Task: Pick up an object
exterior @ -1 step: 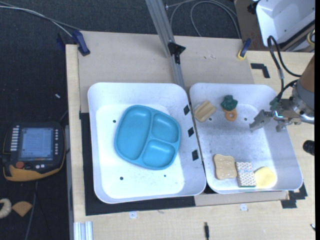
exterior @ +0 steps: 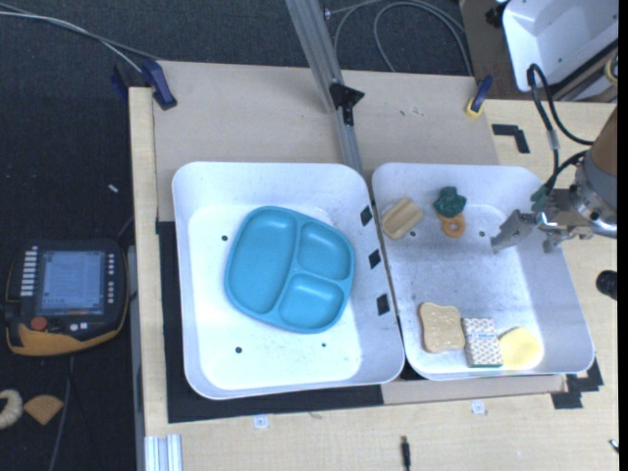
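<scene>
My gripper (exterior: 528, 235) hangs over the right part of the right bin (exterior: 549, 292), open, with nothing between its fingers. On the bin floor to its left lie a tan block (exterior: 400, 217), a dark green toy (exterior: 450, 201) and a small orange ring (exterior: 452, 227). Along the bin's front edge sit a toast slice (exterior: 442, 327), a patterned square piece (exterior: 481, 341) and a yellow round piece (exterior: 520, 346). None of these touches the gripper.
A blue divided plate (exterior: 291, 268) lies in the left bin (exterior: 196, 214). A metal post (exterior: 324, 47) slants down to the gap between the bins. A handheld pendant (exterior: 67, 292) rests off the bench at the left.
</scene>
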Tool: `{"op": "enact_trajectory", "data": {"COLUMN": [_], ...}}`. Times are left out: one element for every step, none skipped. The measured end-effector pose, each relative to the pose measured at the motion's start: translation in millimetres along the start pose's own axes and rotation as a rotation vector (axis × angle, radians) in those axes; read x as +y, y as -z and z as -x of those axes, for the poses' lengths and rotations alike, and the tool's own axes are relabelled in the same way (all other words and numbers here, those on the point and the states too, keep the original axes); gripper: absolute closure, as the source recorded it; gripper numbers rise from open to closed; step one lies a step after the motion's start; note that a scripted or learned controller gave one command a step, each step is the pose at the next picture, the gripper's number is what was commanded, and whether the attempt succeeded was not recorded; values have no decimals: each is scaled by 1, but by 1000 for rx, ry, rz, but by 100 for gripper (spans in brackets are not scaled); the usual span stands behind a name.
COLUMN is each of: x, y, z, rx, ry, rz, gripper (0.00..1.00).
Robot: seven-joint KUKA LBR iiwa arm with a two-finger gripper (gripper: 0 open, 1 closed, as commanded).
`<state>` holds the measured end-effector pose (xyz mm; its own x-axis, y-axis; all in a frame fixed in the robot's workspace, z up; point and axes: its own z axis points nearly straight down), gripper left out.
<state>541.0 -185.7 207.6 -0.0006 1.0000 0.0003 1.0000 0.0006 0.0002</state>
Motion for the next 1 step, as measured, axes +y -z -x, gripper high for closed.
{"op": "enact_trajectory", "data": {"x": [-1], "y": [-42], "z": [-2], "rx": [2], "ry": [0], "rz": [-6], "gripper": [0]}}
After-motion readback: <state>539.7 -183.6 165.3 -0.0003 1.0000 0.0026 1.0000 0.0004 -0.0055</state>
